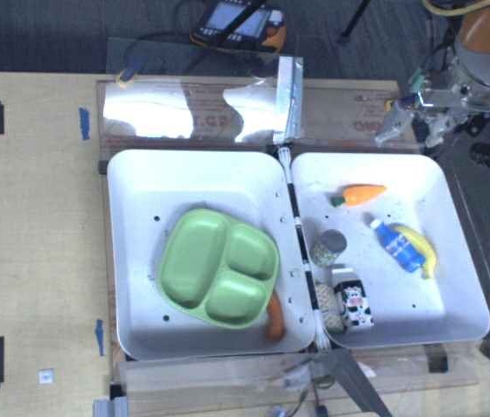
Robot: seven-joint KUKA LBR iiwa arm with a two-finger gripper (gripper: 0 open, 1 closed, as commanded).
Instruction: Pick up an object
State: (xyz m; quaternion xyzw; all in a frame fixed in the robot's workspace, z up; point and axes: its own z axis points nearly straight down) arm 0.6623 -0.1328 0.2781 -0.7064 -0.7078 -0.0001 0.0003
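While fingers hover beyond bin, carrot below, apart.

- Arm cut off by top and right edges.
- Pincer too blurred to read.
- Sausage partly hidden under green plate.
- Small carton print too small to read.

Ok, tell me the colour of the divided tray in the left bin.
Light green: the divided tray shows plainly in the camera view, in the left bin.
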